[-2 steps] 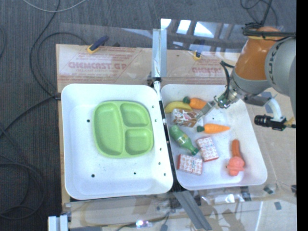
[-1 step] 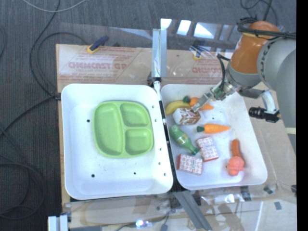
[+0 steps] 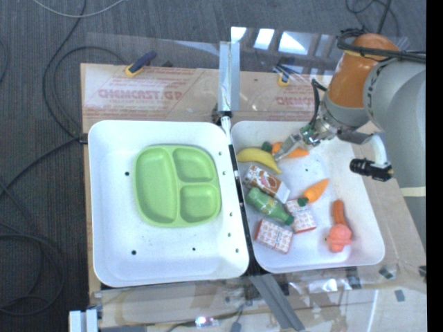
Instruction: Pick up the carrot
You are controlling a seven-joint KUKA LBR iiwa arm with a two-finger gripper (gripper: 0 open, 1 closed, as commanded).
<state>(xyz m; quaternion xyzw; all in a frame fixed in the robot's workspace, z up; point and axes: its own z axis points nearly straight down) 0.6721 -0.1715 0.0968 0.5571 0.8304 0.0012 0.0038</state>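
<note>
An orange carrot point(image 3: 316, 189) lies tilted in the middle of the right bin point(image 3: 360, 251), its thin end pointing down-left toward a small carton. My gripper point(image 3: 292, 144) is low at the back of that bin, up and to the left of this carrot and apart from it. A second orange piece point(image 3: 299, 153) pokes out on both sides of the gripper tip, just right of the banana point(image 3: 257, 157). The gripper hides its middle, so I cannot tell what it is or whether it is gripped.
The right bin also holds a juice carton point(image 3: 264, 180), a green bottle point(image 3: 269, 207), two small red-and-white boxes point(image 3: 274, 236), an orange sausage-like piece point(image 3: 337, 211) and a pink lump point(image 3: 339, 238). The left bin point(image 3: 111, 254) holds a green divided plate point(image 3: 178, 185).
</note>
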